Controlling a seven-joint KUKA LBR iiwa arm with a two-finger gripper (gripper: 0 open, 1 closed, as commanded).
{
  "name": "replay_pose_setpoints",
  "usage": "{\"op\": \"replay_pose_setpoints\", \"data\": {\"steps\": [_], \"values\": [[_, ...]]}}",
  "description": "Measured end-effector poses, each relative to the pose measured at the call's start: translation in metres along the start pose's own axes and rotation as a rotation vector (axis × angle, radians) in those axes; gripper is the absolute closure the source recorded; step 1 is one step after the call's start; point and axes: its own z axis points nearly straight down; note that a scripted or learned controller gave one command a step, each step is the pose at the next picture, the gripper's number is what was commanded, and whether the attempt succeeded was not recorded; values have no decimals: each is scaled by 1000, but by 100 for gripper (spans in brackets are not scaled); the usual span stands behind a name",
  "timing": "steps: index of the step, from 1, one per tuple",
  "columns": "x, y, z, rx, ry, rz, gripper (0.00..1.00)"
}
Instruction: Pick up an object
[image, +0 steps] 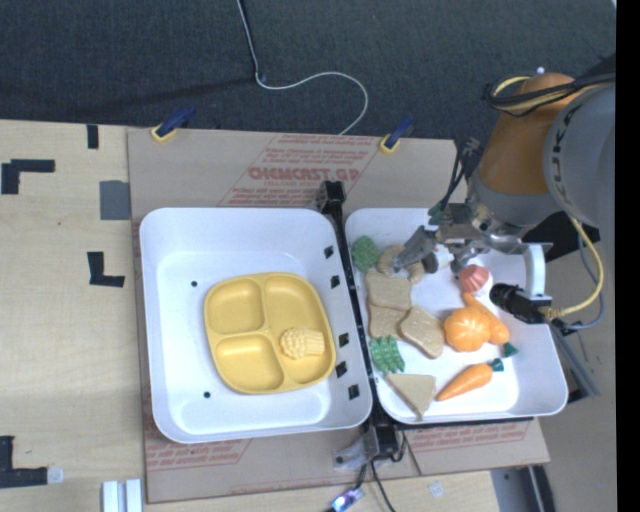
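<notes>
Roughly: three bread slices (391, 293), one carrot (466, 380); claw (425, 247) state unclear.

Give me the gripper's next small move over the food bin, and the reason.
Probably lower straight down: the gripper hangs over the right bin's upper left part, with bread slices just below it in the view and nothing visibly held.

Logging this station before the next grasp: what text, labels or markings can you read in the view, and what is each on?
Red print on the cardboard sheet under the bins, upside down from this view: too blurred to read for certain.
Black angular marks on the bench top: shapes, not letters.
Bins, yellow tray, toy food, arm: no lettering I can make out.
</notes>
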Motion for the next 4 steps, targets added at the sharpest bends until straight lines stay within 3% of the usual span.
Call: {"op": "replay_pose_setpoints", "data": {"steps": [2,3,4], "values": [[8,-9,102,-3,2,-1,0],[7,-9,91,-3,1,-2,100],[4,0,36,-9,0,0,100]]}}
